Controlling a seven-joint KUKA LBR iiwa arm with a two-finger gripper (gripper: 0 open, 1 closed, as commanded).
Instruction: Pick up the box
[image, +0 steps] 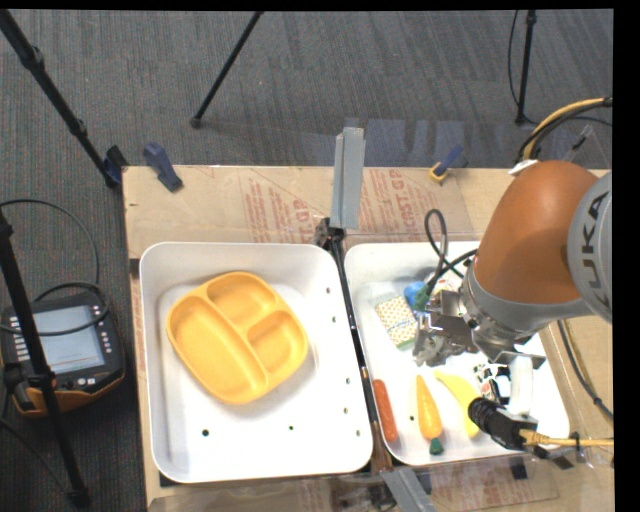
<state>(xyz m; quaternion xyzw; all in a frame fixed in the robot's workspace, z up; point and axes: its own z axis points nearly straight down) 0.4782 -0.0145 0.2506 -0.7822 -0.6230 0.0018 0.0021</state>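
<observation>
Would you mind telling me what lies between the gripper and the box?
Nothing: in the camera view the gripper sits right beside the box, with bare white bin floor around them.

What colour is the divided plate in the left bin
Yellow-orange; the divided plate shows clearly in the camera view.

**A robot test lab, not a home or a shop**

The wooden bench is the landmark. On it sit two shallow white bins side by side, with blue clamps gripping its far edge. Around it lies grey carpet, crossed by black tripod legs beyond the far edge. Left of the bench, a handheld control pendant with a lit screen sits on the floor. A grey and orange KUKA arm reaches over the bench from the right.
</observation>
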